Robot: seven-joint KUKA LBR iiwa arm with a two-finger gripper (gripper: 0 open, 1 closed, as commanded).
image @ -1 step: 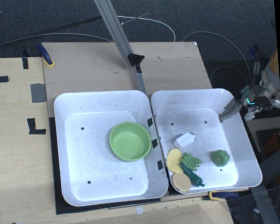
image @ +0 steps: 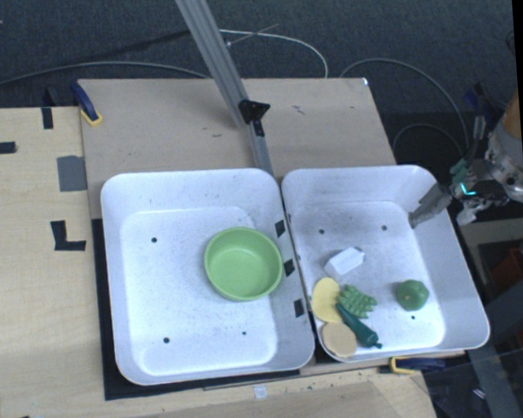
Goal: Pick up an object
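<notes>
The jaws are hanging at the right edge of the scene, over the far right rim of the right bin. One dark finger is slanting down toward the left across that rim; whether the jaws are wide or narrow cannot be told from here, and nothing is showing between them. A small teal light is glowing on the wrist just behind the finger.

Inside the right bin, well apart from the jaws, a small white block is lying near the middle of the floor. Nearer and slightly left of it, a cluster is sitting against the left wall: a yellow rounded piece, a green leafy toy just beside it, a dark teal piece running toward the near edge, and a pale tan disc at the near left corner. A green ball-like object is resting by itself toward the near right side.

The left bin is holding a light green bowl, standing upright toward its right side.

Both bins are sitting side by side on the bench, and a grey metal pole is slanting in from the far side toward the seam between them.
</notes>
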